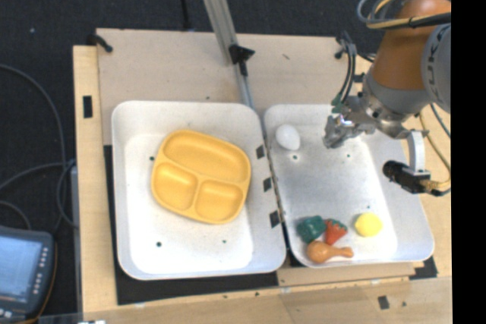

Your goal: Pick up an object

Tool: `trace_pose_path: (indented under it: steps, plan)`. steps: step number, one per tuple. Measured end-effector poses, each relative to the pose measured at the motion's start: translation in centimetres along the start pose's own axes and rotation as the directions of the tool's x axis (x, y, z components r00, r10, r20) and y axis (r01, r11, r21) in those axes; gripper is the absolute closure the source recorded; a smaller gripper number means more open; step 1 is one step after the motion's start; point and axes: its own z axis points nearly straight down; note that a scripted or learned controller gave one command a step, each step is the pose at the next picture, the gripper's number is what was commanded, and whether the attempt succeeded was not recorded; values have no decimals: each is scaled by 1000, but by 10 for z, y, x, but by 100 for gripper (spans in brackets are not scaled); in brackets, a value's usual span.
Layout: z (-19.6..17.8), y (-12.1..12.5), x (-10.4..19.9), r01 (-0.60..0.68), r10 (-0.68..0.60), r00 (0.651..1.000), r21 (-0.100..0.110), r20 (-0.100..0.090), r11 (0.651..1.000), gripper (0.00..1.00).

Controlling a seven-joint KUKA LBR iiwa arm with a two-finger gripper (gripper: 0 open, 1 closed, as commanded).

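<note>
While the gripper [336, 131] hung over the right bin's [395, 239] far edge, I could not tell its state. Nearest was a white egg [287, 136] just beside it, toward that bin's far left corner.

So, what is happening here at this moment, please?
A grey and orange robot arm reaches in from the right, and its gripper hangs over the upper part of the right bin. A white egg-like object lies just to the gripper's left. A yellow ball, a green piece, a red piece and an orange pear-like piece sit near the bin's front edge. The left bin holds a yellow divided plate.
</note>
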Motion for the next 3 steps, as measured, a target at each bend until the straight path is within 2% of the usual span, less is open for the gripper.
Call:
trace_pose_path:
  steps: [1, 3]
  plan:
    - [-31, 2, -1, 1, -1, 1000, 1, 0, 1000, 100]
    - [-44, -27, 108, 6, -6, 1000, 6, -3, 1000, 100]
